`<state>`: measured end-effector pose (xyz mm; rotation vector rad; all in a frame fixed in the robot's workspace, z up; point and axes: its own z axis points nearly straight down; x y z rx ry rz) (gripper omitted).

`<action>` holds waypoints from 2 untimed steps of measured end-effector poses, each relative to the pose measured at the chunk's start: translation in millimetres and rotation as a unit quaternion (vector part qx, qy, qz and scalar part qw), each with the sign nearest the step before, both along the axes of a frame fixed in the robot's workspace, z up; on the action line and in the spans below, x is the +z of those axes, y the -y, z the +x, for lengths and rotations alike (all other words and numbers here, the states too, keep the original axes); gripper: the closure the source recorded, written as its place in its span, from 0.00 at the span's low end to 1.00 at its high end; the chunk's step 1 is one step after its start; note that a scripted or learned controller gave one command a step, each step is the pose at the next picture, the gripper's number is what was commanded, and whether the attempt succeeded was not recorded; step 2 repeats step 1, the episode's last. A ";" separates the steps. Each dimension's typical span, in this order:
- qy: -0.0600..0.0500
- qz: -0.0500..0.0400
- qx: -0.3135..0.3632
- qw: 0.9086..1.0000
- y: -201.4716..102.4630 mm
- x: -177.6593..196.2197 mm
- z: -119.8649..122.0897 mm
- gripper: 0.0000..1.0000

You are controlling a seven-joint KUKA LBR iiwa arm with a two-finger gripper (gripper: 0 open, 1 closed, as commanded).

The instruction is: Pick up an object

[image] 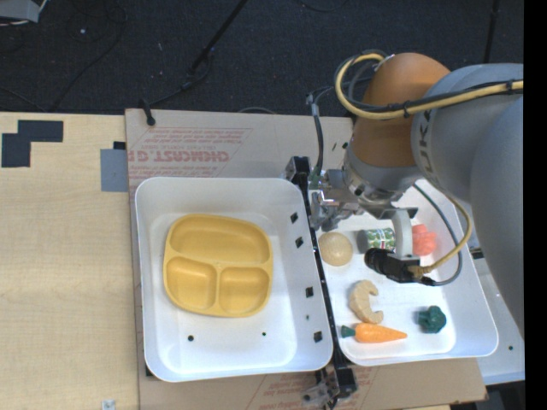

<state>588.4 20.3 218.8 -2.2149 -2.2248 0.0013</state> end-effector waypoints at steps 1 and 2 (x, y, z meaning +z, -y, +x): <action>0.000 0.000 0.000 1.000 -40.5 7.3 15.8 1.00; 0.000 0.000 0.000 1.000 -40.5 7.3 15.8 1.00</action>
